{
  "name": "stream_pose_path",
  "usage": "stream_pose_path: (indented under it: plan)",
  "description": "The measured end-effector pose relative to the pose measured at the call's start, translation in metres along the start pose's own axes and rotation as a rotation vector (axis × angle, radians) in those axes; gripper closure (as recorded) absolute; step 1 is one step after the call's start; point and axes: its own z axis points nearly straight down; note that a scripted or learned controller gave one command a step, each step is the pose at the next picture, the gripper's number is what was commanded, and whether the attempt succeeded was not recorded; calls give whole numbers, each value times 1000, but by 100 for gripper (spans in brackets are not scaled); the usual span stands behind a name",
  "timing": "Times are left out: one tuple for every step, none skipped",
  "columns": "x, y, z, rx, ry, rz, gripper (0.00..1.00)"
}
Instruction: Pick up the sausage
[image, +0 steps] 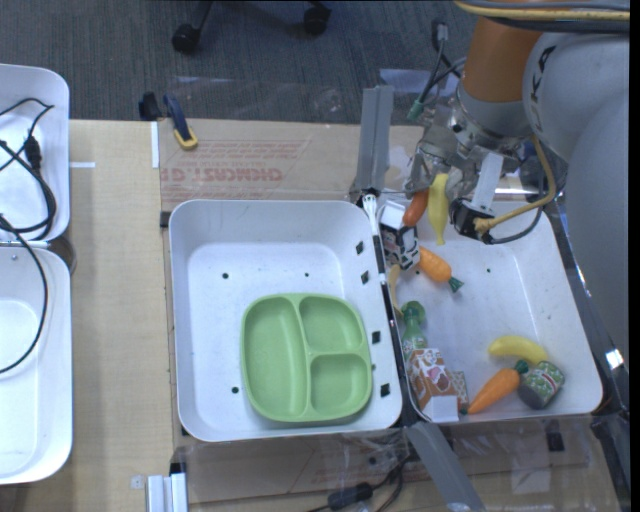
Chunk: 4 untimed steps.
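My gripper (447, 190) hangs over the far left corner of the right bin (560, 300), under the orange-banded wrist. A short orange-red piece that looks like the sausage (416, 208) sits just left of the gripper, close to the bin's far wall. A long yellow piece (438, 208) hangs upright right below the gripper. Whether either one is gripped is not clear from this angle.
In the right bin lie a carrot (436, 266), a green item (412, 318), a printed box (436, 382), a second carrot (494, 391), a banana (518, 348) and a small can (541, 384). The left bin (200, 300) bears a green divided plate (306, 356).
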Motion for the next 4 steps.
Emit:
stream_pose_path:
  plan:
    - [-9,12,-18,-2,1,-46,100]
    - [-57,30,-23,-3,1,-194,100]
    - [-121,55,-26,-5,1,-552,100]
    - [-80,39,-48,-6,2,-585,100]
